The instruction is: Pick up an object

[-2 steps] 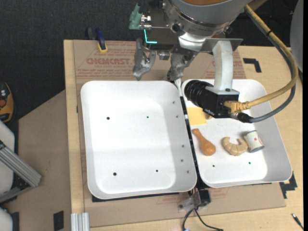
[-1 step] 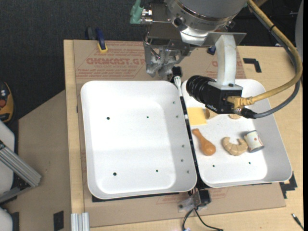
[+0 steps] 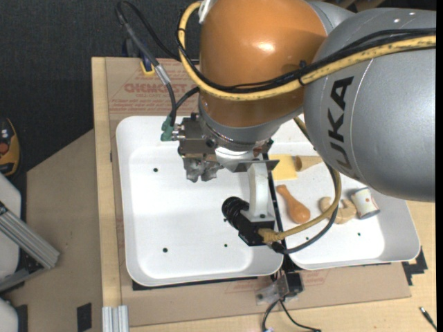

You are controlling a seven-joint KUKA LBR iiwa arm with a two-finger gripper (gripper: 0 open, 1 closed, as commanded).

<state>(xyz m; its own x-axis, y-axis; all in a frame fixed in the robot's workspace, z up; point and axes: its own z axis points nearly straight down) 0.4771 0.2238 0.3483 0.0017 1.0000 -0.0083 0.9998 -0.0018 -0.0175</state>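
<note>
A brown table (image 3: 104,185) carries two white bins side by side. The left bin (image 3: 173,247) shows a bare white floor with a few small dark dots. The jaws hang over the back part of this bin, a little right of its middle, above the white floor. They are seen from above and partly under the wrist, so I cannot tell whether they are spread or pressed together. No object can be seen between them.

The grey arm (image 3: 374,116) comes in from the right, and its orange band (image 3: 256,40) covers the back rims of both bins.

The things to pick all lie in the right bin (image 3: 374,244), well apart from the jaws. Nearest the wall shared by the bins is a yellow block (image 3: 285,167), at the back and partly hidden under the arm. A pale wooden peg (image 3: 308,162) lies just beside it to the right, touching or nearly so. In front of the block an orange spoon (image 3: 294,206) lies at a slant, its broad end toward the front. Right of the spoon is a beige wooden piece (image 3: 325,203), crossed by a yellow cable. A small white cylinder (image 3: 365,200) lies on its side just beside that piece, near the bin's right wall.
</note>
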